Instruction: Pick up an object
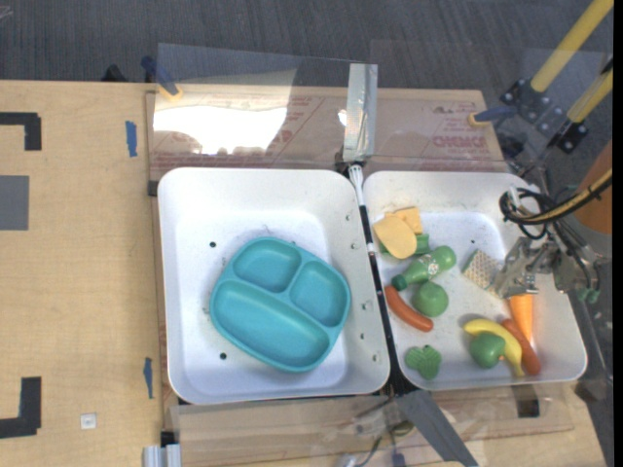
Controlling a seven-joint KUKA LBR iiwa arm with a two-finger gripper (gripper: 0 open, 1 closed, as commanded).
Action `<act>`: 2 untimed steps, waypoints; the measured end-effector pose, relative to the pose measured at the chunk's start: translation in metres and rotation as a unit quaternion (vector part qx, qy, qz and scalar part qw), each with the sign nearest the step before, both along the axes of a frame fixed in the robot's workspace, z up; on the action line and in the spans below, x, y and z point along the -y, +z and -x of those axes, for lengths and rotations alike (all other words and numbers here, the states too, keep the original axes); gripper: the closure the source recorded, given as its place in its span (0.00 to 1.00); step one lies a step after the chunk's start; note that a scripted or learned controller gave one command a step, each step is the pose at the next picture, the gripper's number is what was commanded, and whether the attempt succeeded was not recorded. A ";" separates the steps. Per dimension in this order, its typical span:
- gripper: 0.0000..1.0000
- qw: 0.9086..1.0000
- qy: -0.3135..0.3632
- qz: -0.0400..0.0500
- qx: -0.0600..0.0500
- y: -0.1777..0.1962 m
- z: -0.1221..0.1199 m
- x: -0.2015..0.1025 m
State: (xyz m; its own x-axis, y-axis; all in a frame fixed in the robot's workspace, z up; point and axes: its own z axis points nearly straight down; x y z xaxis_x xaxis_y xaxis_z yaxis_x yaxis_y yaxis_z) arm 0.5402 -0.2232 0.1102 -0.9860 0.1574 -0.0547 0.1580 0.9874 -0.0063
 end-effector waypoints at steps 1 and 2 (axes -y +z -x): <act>0.00 1.000 0.000 -0.001 -0.001 -0.001 0.001 0.000; 0.00 1.000 0.000 -0.001 -0.004 -0.010 0.011 0.001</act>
State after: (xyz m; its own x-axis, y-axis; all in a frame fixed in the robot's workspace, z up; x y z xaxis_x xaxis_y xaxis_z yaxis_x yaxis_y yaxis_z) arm 0.5288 -0.2242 0.0999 -0.9862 0.1584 -0.0475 0.1589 0.9873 -0.0057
